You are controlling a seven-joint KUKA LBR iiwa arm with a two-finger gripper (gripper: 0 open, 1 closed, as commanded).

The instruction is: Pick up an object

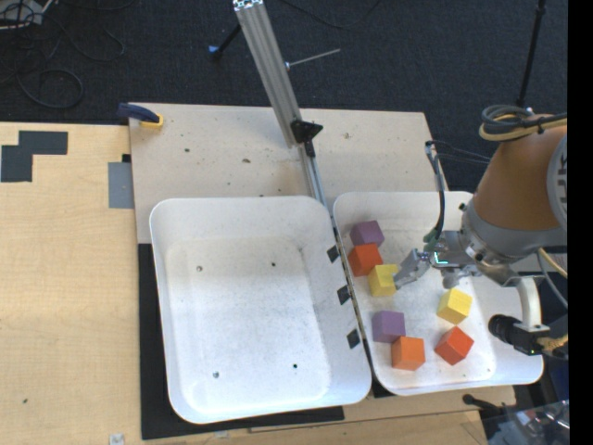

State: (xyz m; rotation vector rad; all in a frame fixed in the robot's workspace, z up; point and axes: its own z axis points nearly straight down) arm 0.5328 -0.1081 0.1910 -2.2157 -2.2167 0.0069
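Where bench [232, 151] ends, dark (perhaps carpeted) floor [398, 44].

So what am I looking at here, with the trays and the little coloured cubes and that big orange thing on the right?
One camera looks down at a slant on a bench with two shallow white bins. The big orange and grey thing is a robot arm reaching in from the right. Its gripper, a two-finger claw, sits low in the right bin, right beside a yellow cube; whether it grips the cube I cannot tell. Around it lie six other cubes: two purple, three orange-red and one more yellow. The left bin sits alongside.
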